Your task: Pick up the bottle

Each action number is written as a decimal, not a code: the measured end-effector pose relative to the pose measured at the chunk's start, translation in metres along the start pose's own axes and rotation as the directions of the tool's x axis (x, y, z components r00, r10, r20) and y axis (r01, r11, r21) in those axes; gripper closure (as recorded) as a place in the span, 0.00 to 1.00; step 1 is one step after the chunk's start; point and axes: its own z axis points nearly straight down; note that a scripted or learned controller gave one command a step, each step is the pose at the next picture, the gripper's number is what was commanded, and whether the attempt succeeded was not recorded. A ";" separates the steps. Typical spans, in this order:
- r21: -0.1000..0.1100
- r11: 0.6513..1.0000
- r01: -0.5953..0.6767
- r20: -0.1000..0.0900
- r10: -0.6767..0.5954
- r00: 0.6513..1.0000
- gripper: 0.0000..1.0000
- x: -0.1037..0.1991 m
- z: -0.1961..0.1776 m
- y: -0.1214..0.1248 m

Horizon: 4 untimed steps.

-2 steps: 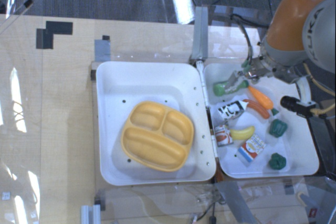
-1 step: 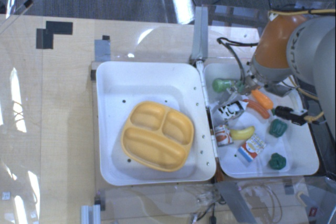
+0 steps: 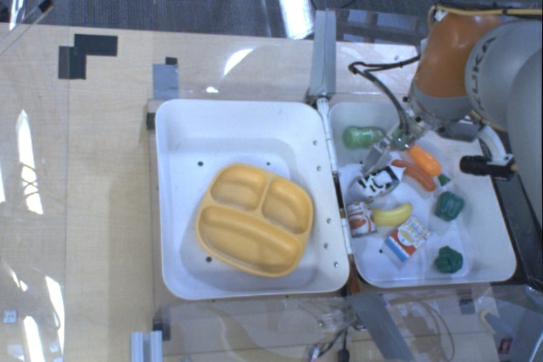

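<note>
in the right white bin (image 3: 501,263), the pale green plastic bottle (image 3: 363,136) lies on its side near the far left corner. the end effector (image 3: 382,155) hovers just beside it; i cannot tell its state. best to centre over the bottle's body before descending.

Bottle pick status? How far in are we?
Done: the arm is over the right bin, gripper lowered near the green bottle. In hand: nothing visible; the bottle lies on the bin floor at the back left, beside the gripper. Left: close on the bottle and lift it. Yellow tray sits in the left bin.
</note>
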 end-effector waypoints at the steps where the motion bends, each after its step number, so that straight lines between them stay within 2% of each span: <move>1: -0.014 0.998 -0.067 0.003 0.067 0.998 0.00 0.010 0.000 0.003; 2: -0.005 0.998 0.059 0.000 -0.059 0.998 0.00 -0.002 0.002 0.000; 3: -0.016 0.998 0.055 0.014 -0.055 0.998 0.00 0.004 0.002 -0.003; 4: -0.027 0.995 -0.093 0.006 0.093 0.996 0.00 0.007 0.002 0.002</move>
